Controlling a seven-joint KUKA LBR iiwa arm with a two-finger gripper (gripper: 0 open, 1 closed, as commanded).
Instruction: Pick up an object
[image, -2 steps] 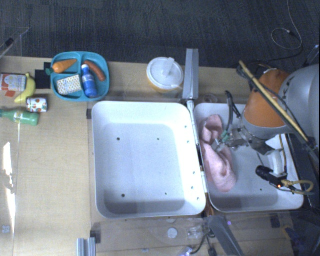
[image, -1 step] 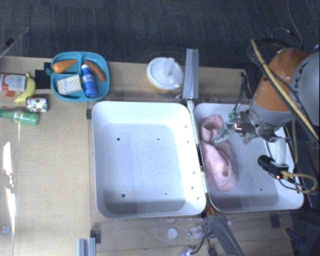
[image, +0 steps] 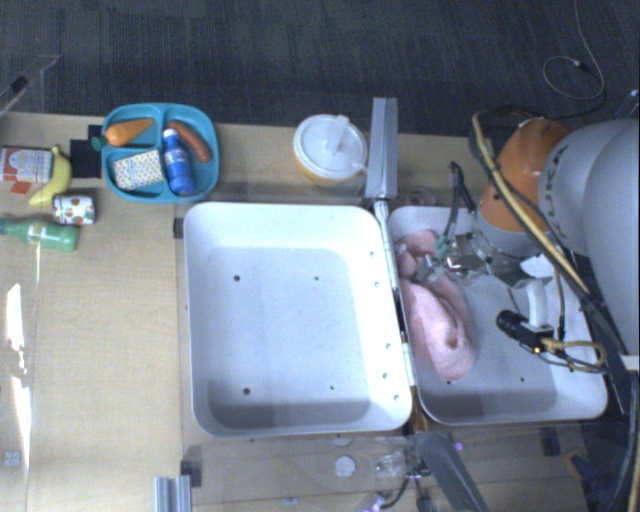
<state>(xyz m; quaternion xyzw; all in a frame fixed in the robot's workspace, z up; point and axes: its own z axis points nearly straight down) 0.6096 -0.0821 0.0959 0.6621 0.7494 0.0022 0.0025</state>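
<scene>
Gripper (image: 436, 262) sits low in the right bin (image: 520, 395) at its far left corner, touching the top end of the pink cloth (image: 438, 318) lying along that bin's left wall; grip state can't be told.

No lettering can be read; the small carton (image: 22, 164) at far left perhaps carries print, too blurred
</scene>
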